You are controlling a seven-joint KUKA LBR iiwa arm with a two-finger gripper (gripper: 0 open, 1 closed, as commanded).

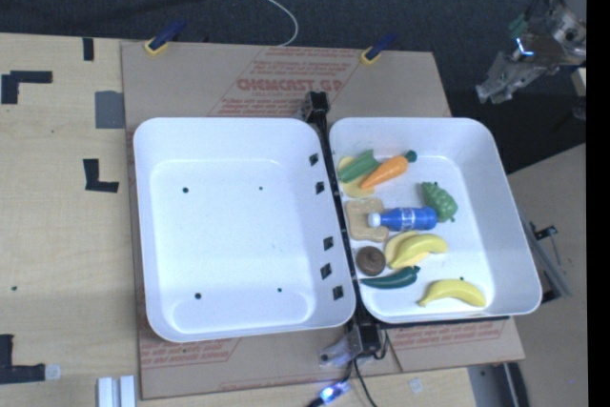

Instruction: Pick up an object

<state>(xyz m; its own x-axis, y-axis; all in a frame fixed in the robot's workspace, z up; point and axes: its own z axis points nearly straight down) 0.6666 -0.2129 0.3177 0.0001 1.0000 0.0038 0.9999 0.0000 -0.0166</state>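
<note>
The tabletop [57, 234] carries a brown cardboard sheet [276, 81], and on that sit two shallow white bins side by side. The left bin [152, 205] fills the middle of the frame; the right bin [496, 205], at centre right, holds all the toy food in a cluster along its left half. The pincer [503, 83] hangs at the upper right of the frame, above and to the right of the right bin and well apart from everything in it, so any pick lies down and to the left of it. Whether it is apart or together I cannot tell.

The nearest pieces are the orange carrot [386, 171] and the green vegetable [440, 201]. The blue bottle [408, 219] lies with its long axis running left to right.

Red print on the cardboard sheet looks like "CHEMCAST", the rest unclear.
</note>
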